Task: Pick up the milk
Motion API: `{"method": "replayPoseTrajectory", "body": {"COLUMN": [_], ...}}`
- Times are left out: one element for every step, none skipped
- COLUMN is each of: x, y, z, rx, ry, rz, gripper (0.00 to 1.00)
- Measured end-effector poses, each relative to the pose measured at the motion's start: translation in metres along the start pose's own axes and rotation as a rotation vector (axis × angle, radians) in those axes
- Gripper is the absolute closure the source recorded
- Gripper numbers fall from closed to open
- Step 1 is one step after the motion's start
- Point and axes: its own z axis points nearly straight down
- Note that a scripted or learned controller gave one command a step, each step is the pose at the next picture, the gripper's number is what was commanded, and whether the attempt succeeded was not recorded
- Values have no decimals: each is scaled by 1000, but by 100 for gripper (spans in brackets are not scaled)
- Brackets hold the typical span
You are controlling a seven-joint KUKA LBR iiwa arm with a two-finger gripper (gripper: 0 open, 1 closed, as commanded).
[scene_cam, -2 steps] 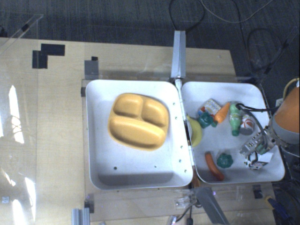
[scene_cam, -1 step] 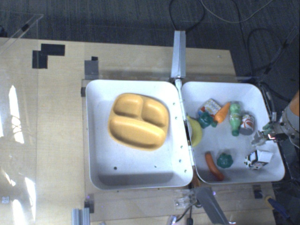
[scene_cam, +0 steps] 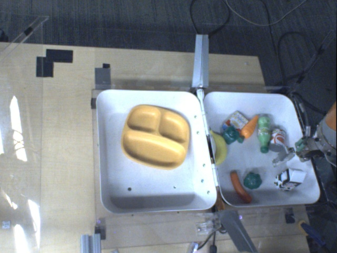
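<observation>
Toward the near right corner of the surface, inside the right bin (scene_cam: 310, 196), sits the milk (scene_cam: 289, 177), a small boxy white carton with dark printing on one face. It lies tilted, its long axis running roughly along the bin's near edge, slanting slightly up to the right; which end is the top is too small to tell. Just above it hangs the end effector (scene_cam: 288, 156), metallic and grey, reaching in from the right edge; its fingers (scene_cam: 280, 159) appear spread, with nothing between them, close to the carton but apart from it. Left of the milk in the same bin lie a dark green round knobbly item (scene_cam: 253, 181) and a glossy orange-red sausage (scene_cam: 240, 186). A yellow banana (scene_cam: 219, 147) curves against the divider between bins. Farther back are a green bottle (scene_cam: 264, 133), a carrot (scene_cam: 249, 127), a teal lump (scene_cam: 230, 136) and a small printed packet (scene_cam: 238, 119). Filling the left bin (scene_cam: 113, 194) is a smooth, soft-looking yellow moulded loaf (scene_cam: 156, 136), lobed on top.
</observation>
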Motion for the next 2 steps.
{"method": "replayPoseTrajectory", "body": {"x": [-1, -2], "y": [1, 4], "z": [78, 69], "rx": [-5, -11], "ry": [-1, -3], "rz": [-224, -225], "gripper": [0, 100]}}
